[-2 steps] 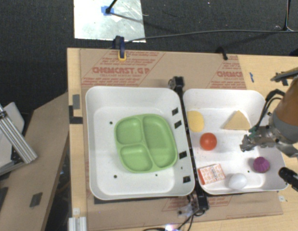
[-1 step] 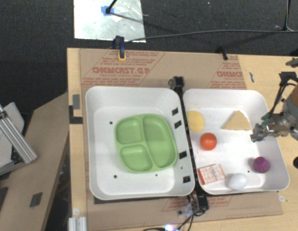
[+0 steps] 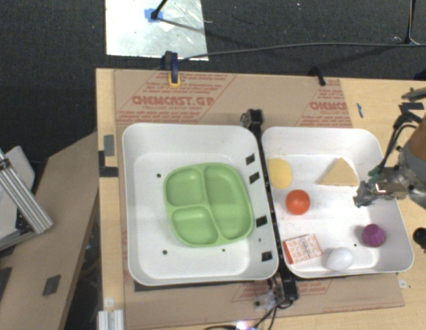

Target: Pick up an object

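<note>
Approach step, nothing grasped yet by the look of it. Hand [image 3: 367, 192] hanging over the right bin [image 3: 321, 137], close to that bin's right edge, arm entering from the worktop's right side. Cannot tell hand state: too small and blurred to read as open or closed, nothing visibly held.

Right bin contents, any one a valid pick:
- tan wedge [image 3: 338, 173] toward the far right part of the bin, just beside the hand, nearest candidate
- purple ball [image 3: 373, 235] near the bin's near right corner, a little nearer the front than the hand
- orange ball [image 3: 297, 201] mid-bin, toward the left wall
- yellow egg-shaped piece [image 3: 280, 172] against the left wall, far half
- red-and-white packet [image 3: 301, 248] at the near left corner, lying flat
- white ball [image 3: 338, 258] at the near edge, just beside the packet

Left bin [image 3: 147, 143] carrying a green divided plate [image 3: 208, 204], roughly centred, no loose items on it.

Next move, as a judgement: settle on one target, likely wedge or purple ball given closeness, centre the hand above it, descend, close. Round pieces apt to roll out of a pinch; wedge slopes, so a squeeze across its flat sides looks safer. Bin wall on the right limits room.
</note>
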Tool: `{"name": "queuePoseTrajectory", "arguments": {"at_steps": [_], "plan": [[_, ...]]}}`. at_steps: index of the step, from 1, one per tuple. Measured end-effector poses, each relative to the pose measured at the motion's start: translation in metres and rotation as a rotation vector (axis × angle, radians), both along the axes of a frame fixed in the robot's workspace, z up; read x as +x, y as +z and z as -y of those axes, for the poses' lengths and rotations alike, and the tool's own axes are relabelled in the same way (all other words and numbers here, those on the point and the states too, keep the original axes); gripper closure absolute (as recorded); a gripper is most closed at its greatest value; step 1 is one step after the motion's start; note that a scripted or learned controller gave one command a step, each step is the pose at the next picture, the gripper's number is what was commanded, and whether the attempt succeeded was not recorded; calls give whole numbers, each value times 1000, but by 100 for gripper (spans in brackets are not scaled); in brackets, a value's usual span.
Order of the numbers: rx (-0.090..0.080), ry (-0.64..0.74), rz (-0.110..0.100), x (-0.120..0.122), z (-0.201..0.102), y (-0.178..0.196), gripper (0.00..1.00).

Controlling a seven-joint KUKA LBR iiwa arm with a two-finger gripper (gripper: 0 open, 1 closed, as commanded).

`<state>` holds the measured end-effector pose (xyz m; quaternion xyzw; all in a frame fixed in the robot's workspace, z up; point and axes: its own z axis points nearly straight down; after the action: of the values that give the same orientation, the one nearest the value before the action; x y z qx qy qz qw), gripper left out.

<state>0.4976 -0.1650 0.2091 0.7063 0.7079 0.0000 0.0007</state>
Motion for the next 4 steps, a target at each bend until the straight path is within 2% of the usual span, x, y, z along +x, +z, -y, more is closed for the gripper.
{"name": "queuePoseTrajectory", "arguments": {"at_steps": [2, 4], "plan": [[3, 8, 2, 40, -88, -3, 100], [3, 8, 4, 85, -195, 22, 100]]}}
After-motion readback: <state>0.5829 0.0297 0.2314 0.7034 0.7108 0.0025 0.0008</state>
